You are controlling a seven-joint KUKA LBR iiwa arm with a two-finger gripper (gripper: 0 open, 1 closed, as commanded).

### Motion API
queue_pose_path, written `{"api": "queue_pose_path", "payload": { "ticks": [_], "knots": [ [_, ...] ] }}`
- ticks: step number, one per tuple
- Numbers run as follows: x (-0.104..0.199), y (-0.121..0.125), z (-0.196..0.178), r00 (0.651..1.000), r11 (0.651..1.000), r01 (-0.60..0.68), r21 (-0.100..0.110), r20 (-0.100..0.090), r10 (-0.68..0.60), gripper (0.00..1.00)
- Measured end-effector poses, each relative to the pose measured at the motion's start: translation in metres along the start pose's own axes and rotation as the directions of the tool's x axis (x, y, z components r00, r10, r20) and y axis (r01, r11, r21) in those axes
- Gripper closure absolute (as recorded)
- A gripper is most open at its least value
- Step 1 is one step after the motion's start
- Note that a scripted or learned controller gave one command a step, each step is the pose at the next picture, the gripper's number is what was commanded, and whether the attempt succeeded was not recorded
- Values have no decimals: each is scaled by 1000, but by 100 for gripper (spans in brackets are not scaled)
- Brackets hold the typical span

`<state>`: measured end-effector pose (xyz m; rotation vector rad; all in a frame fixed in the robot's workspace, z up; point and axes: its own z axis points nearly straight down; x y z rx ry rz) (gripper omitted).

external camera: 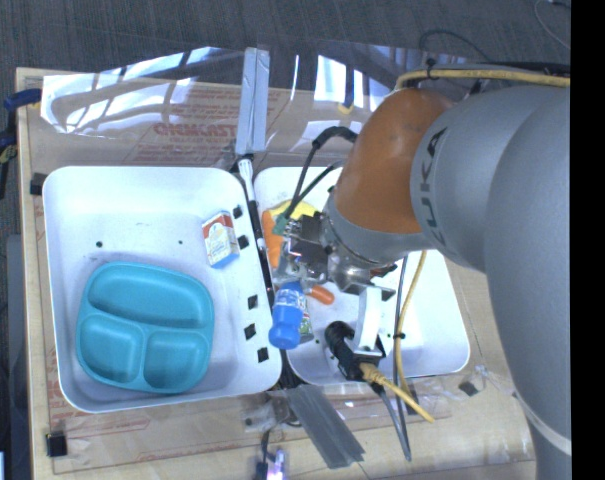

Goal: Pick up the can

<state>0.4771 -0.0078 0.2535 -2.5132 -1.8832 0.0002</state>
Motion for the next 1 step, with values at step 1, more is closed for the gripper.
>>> {"api": "queue_pose_path", "payload": {
  "ticks": [1],
  "knots": [
    [4, -3, 64, 936, 936, -351, 7, 3, 351, 100]
  ]
}}
